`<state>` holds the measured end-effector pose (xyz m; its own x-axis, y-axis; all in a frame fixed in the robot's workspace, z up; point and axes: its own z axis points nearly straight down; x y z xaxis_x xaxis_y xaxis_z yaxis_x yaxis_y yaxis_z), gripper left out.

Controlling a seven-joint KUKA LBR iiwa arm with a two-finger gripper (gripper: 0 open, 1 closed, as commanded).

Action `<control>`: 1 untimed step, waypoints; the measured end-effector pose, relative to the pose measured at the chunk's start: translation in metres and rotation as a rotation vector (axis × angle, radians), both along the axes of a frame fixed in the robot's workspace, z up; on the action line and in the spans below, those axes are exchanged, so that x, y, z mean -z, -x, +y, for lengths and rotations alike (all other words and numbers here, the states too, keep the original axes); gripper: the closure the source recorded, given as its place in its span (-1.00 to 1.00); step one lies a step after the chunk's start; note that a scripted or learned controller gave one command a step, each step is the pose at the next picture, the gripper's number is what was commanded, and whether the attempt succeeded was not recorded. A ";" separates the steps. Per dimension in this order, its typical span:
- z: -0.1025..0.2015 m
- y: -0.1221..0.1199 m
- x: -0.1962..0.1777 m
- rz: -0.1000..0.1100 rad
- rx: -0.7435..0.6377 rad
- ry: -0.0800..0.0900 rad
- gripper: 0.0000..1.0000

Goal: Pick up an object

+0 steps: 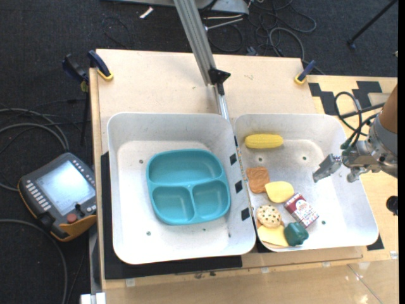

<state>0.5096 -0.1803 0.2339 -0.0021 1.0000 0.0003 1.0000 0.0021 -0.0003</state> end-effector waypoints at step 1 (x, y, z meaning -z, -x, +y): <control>0.000 0.000 0.000 0.000 0.001 0.000 -1.00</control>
